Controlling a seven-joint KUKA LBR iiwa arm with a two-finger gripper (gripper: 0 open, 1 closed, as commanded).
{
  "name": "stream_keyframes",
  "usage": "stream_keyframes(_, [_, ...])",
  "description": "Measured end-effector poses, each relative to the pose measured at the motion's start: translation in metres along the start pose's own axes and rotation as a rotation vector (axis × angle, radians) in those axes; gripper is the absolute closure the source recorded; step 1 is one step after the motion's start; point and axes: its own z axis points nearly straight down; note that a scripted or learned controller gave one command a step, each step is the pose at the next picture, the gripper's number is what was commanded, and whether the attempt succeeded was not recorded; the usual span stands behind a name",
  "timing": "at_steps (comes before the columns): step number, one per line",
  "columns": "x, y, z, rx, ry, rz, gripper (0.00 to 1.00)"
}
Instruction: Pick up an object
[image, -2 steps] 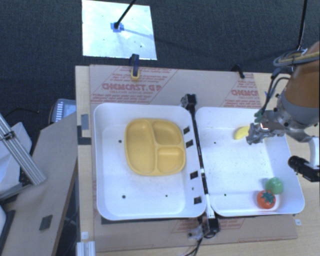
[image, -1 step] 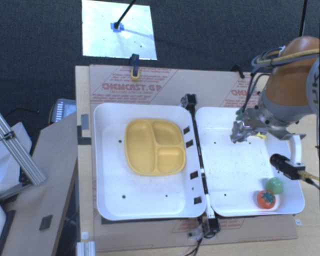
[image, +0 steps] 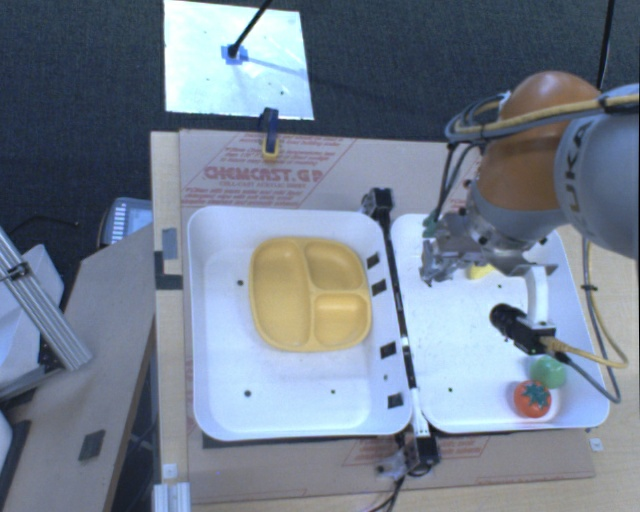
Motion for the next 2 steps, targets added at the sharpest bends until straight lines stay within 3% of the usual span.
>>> stream_keyframes(2, [0.092, 0.034, 0.023, -0.002, 0.0, 0.001, 1.0])
